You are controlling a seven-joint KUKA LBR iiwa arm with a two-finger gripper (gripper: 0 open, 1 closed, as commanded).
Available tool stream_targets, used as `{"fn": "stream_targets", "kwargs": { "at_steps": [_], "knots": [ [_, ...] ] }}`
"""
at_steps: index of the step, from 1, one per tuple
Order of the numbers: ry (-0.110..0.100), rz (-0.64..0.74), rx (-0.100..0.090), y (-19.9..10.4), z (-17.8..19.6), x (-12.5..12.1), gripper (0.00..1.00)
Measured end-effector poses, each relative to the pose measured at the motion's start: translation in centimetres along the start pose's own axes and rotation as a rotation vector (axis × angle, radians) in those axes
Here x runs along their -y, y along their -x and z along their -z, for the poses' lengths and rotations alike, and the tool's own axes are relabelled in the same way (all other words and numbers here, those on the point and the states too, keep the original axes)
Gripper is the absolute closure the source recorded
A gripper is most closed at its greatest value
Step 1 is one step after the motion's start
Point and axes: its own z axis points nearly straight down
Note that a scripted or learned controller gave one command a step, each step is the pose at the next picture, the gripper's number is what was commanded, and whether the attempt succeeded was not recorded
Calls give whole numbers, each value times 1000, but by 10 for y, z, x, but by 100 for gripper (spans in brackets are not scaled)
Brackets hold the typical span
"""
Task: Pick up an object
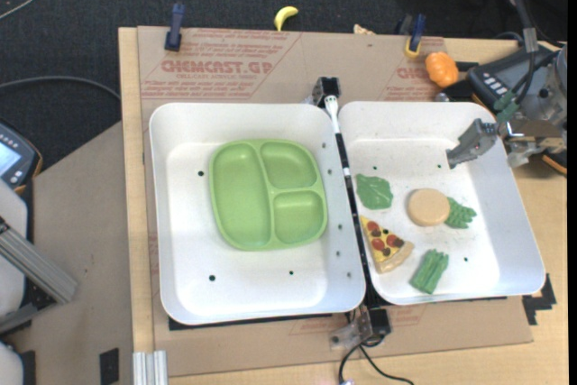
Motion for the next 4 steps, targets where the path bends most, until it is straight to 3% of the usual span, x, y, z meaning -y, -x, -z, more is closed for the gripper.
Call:
{"fn": "stream_targets", "kwargs": {
  "at_steps": [1,2,3,4],
  "knots": [
    [-5,11,-6,-124,86,-6,0],
    [-12,12,-7,-220,99,0,0],
    [-4,-8,-3,-131,175,-25,0],
    [-13,13,-7,-274,170,-2,0]
  ]
}}
